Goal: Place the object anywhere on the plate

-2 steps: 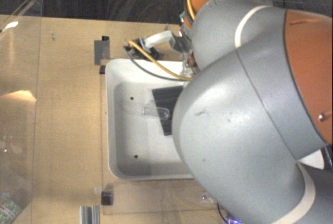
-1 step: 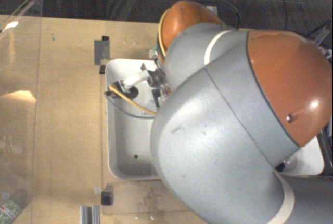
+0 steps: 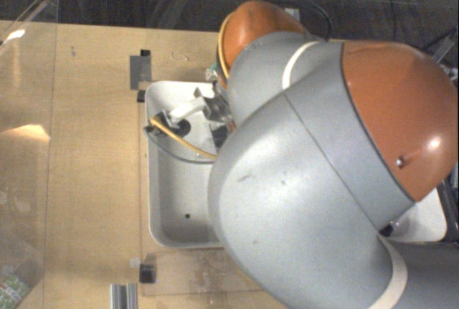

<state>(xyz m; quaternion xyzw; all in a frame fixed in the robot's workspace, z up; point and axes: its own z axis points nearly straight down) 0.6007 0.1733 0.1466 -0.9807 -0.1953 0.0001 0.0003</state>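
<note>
My grey arm with its orange band fills the middle and right of the camera view and covers most of both bins. My gripper reaches down into the far end of the left white bin, just past the wrist. A yellow and black cable loops from it over the bin floor. A small white piece lies beside the gripper near the bin's far left corner; what it is I cannot tell.
The tan bench spreads to the left of the bin. Black clamps sit at the bin's far left corner and near left corner. A clear panel edge stands at the far left.
</note>
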